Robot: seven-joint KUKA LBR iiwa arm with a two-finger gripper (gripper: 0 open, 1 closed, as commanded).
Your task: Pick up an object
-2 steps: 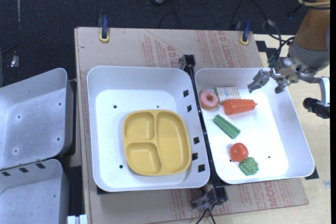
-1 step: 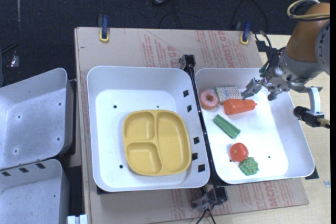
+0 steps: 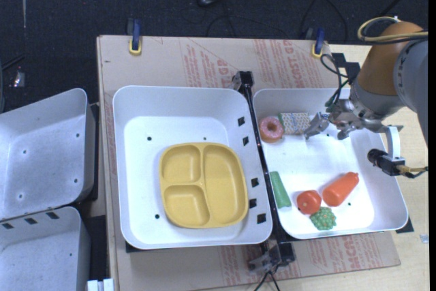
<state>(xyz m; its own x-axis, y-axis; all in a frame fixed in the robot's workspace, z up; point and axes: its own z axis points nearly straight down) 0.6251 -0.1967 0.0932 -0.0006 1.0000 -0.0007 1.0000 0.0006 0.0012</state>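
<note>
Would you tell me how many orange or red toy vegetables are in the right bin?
2: a carrot near the right wall and a tomato left of it, beside the broccoli.

Evenly lit from above, soft shadows, mild glare on white bins (image 3: 129, 112); sharp centrally, dim along upper frame.

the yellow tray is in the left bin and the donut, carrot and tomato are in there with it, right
Not quite. The yellow tray does lie in the left bin, but the donut, carrot and tomato lie in the right bin, as the camera view shows.
</note>
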